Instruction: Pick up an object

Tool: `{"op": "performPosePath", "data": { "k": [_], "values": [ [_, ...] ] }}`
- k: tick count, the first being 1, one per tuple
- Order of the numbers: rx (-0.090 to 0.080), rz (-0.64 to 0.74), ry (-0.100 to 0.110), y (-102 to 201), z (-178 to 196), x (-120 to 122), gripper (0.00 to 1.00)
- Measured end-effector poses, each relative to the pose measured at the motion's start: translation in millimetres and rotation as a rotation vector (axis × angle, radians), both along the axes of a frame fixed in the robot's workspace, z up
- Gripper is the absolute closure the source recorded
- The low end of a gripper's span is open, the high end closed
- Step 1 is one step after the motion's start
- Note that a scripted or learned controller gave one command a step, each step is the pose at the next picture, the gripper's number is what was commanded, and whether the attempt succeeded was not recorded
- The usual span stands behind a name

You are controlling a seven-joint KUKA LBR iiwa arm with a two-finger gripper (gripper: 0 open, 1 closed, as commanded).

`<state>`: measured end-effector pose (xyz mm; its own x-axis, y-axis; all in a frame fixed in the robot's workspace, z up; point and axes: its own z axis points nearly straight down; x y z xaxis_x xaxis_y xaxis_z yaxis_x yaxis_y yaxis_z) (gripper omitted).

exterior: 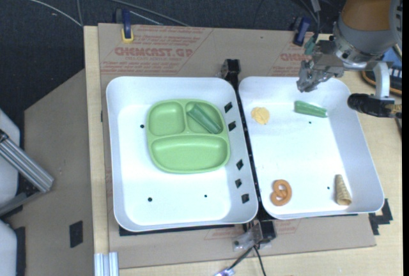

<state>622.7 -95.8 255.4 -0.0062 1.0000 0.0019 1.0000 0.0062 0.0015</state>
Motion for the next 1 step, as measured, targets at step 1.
{"op": "performPosePath", "data": {
  "k": [1],
  "values": [
    [0.001,0.001,-0.001,60.6,4.0,5.0,1.00]
  ]
}}
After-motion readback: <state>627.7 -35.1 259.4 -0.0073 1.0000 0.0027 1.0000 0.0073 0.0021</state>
